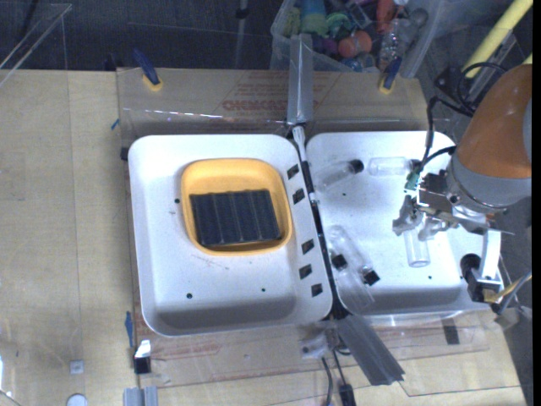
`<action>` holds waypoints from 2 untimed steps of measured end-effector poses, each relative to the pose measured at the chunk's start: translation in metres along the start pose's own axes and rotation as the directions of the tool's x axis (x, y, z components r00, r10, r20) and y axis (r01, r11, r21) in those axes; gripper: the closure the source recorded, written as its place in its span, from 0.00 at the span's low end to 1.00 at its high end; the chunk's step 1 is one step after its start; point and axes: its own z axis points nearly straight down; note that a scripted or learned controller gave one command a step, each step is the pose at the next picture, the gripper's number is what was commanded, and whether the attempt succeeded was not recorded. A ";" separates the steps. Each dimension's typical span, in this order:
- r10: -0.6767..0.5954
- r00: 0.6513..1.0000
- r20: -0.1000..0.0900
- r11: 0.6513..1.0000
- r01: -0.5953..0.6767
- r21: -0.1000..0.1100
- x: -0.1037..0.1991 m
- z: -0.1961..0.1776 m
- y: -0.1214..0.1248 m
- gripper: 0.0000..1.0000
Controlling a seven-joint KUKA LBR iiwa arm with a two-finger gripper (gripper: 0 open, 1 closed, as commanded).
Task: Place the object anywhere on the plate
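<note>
A yellow plate [196, 184] lies in the left bin [161, 294], with a dark ridged rectangular block [235, 216] resting on it. My gripper [417, 225] hangs low over the right bin [385, 290], near its right side. A small clear tube [417, 251] stands directly below the gripper; whether it is held is unclear. More clear plastic pieces lie in the right bin: a tube with a black cap [345, 171], a clear bottle [390, 166], and a clear piece with black ends [348, 252] near the divider.
The grey divider [306, 218] with black clips separates the two bins. A clear box of coloured toys [355, 11] stands behind the bench. The orange-banded arm [505, 138] covers the right bin's right edge. Cables lie at the front [338, 379].
</note>
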 end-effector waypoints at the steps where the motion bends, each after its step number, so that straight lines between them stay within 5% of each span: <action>1: 0.000 1.000 0.000 1.000 0.000 0.000 0.000 0.000 0.000 0.00; 2: -0.163 0.987 0.002 0.987 0.163 -0.003 -0.065 -0.045 0.006 0.00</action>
